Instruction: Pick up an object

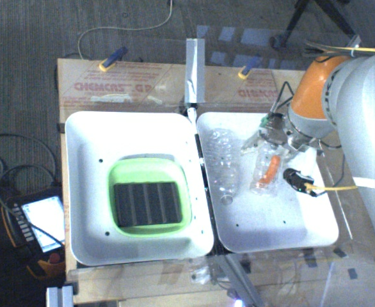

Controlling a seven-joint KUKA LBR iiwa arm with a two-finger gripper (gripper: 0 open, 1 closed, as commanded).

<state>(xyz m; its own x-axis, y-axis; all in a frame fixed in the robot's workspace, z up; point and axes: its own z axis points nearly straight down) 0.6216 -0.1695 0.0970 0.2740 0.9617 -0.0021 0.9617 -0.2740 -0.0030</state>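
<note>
- One camera hangs fixed above the bench (143, 85), looking down at a slant.
- It stands far enough back to take in both white bins, left bin (85, 171) and right bin (271, 229), plus surrounding floor (34, 18).
- The arm (341, 101) enters from the right.

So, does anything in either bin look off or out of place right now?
Nothing spilled or damaged. The clear plastic bottle lies on its side in the right bin, beside a clear bag holding something orange. The green tray sits level in the left bin.
</note>
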